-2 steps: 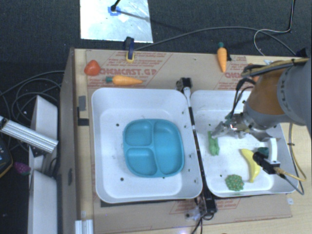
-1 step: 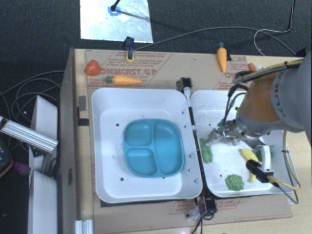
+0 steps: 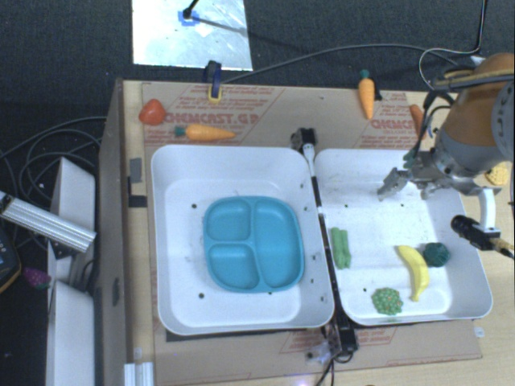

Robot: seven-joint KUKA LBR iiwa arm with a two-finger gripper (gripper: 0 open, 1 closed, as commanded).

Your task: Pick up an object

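Right bin [image 3: 471, 308]: 1 banana [image 3: 414, 268], 1 green pod [image 3: 342, 248], 1 broccoli [image 3: 387, 300], 1 dark-green ball [image 3: 436, 253]. Left bin [image 3: 173, 183]: 1 blue plate [image 3: 252, 244]. Gripper [image 3: 409, 181] fingers spread, nothing held.

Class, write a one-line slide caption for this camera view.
KUKA arm's gripper above the right bin holding banana, green pod and broccoli; blue divided plate in left bin.

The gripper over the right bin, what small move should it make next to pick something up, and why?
Probably a short move toward the view's bottom, to bring the gripper above the banana. It hangs over bare bin floor near the back of the right bin, with nothing between its fingers, while the toys lie nearer the front: the banana beside a dark green piece, a bean pod and a broccoli.
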